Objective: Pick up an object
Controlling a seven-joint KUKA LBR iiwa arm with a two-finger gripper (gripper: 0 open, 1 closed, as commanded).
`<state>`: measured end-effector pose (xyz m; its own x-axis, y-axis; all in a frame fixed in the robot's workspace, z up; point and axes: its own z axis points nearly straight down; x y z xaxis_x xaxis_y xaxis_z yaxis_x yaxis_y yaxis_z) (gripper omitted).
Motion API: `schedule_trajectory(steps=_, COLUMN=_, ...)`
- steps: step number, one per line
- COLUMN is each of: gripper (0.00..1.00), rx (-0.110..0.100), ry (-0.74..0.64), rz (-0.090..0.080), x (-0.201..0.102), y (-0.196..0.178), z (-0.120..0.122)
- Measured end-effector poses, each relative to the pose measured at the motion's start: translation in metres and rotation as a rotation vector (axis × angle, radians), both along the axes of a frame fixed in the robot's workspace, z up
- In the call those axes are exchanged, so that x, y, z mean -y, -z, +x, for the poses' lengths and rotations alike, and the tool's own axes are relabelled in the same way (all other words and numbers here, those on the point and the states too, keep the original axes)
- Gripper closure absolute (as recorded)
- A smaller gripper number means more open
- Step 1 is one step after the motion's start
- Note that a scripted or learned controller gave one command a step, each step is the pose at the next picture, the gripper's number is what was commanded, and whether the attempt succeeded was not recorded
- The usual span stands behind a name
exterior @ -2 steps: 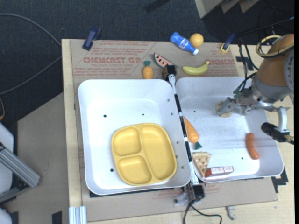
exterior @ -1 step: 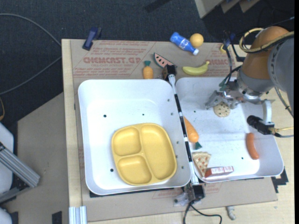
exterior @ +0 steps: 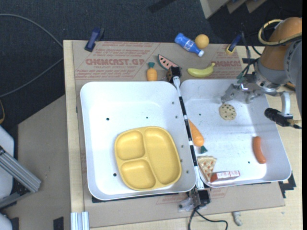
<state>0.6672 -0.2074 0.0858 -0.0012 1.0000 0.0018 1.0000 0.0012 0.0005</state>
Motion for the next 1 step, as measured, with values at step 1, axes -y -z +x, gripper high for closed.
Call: schedule_trajectory(steps=1, gripper=0.0, rx=0.0, ry=-0.001, rz=0.0, x=-0.0831, y=0.0007, z=-0.0182)
